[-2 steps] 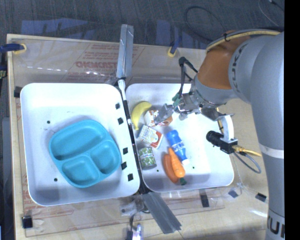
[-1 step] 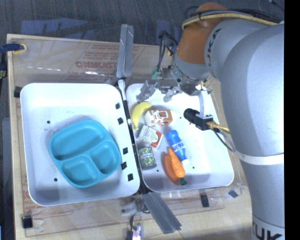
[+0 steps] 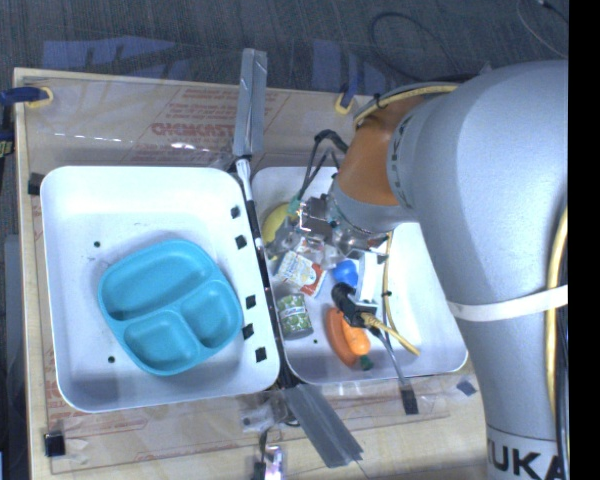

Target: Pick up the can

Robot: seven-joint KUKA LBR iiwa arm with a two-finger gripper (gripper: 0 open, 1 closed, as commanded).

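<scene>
The gripper [image 3: 305,230] hangs low over the right bin [image 3: 430,298], among a heap of small things. I cannot tell how it is set. The can [image 3: 294,313], small with a green label, lies in that bin just below the gripper, toward the front edge, close to the wall between the bins. To the right of the can lies an orange carrot toy [image 3: 348,340]. A yellow thing [image 3: 274,220] sits just left of the gripper. Far to the left, in the left bin [image 3: 70,208], rests a blue tray [image 3: 168,306].

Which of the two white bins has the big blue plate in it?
The left bin. It holds the blue divided plate, while the right bin holds a heap of small things such as the orange carrot, under the gripper.
</scene>
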